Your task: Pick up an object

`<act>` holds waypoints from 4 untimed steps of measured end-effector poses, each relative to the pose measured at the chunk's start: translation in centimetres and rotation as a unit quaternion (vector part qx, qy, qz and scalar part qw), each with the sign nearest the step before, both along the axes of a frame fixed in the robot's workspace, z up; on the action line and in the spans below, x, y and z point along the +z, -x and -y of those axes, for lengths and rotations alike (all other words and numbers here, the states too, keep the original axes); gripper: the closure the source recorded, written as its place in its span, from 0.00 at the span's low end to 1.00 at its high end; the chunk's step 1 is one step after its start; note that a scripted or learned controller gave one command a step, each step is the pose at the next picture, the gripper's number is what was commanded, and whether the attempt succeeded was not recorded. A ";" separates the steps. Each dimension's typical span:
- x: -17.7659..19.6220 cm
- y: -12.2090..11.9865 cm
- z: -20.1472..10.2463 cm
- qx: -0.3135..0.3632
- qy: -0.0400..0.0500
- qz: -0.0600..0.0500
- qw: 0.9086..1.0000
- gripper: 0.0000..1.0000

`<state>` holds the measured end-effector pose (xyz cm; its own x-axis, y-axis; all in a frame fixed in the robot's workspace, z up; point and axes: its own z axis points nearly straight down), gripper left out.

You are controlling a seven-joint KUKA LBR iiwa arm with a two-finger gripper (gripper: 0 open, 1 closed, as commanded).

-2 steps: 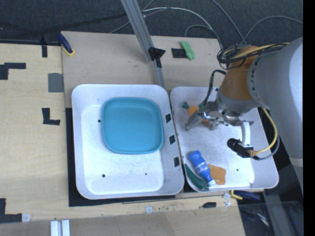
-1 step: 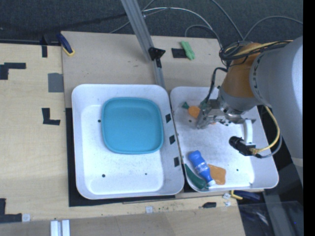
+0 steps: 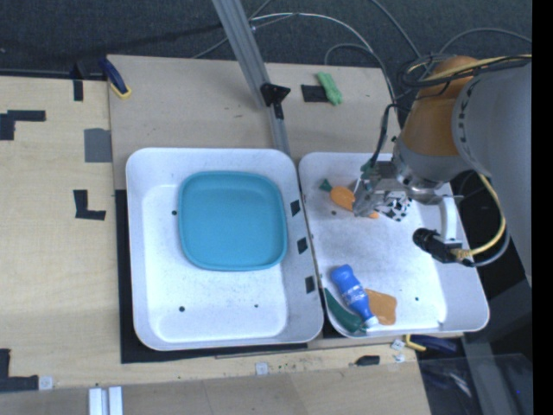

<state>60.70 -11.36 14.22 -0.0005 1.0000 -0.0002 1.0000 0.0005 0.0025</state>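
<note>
Bench carrying two bins; gripper (image 3: 370,199) is hanging low in right bin (image 3: 432,318), just beside orange carrot (image 3: 343,198), likely lining up a grasp; grip state unclear.

— What do we see in the left bin (image 3: 147,232)?
— We see a teal plate (image 3: 232,220) lying flat in it.
— And the right bin (image 3: 467,305)?
— The end effector (image 3: 370,199) sits low at its far side, touching an orange carrot toy (image 3: 343,197). At the near edge we see a blue bottle (image 3: 352,292) beside an orange piece (image 3: 382,304) and a dark green item (image 3: 342,316).
</note>
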 end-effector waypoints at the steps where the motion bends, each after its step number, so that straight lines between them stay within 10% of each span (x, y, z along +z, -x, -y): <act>1: 6.0 -0.6 -0.4 0.000 0.000 0.001 1.000 1.00; 2: 8.6 -0.6 -0.4 0.000 0.000 0.000 1.000 1.00; 4: 9.2 2.4 -11.0 0.002 -0.001 -0.001 1.000 1.00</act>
<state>58.26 -0.41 23.41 -0.0047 1.0000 0.0012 1.0000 0.0047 0.0005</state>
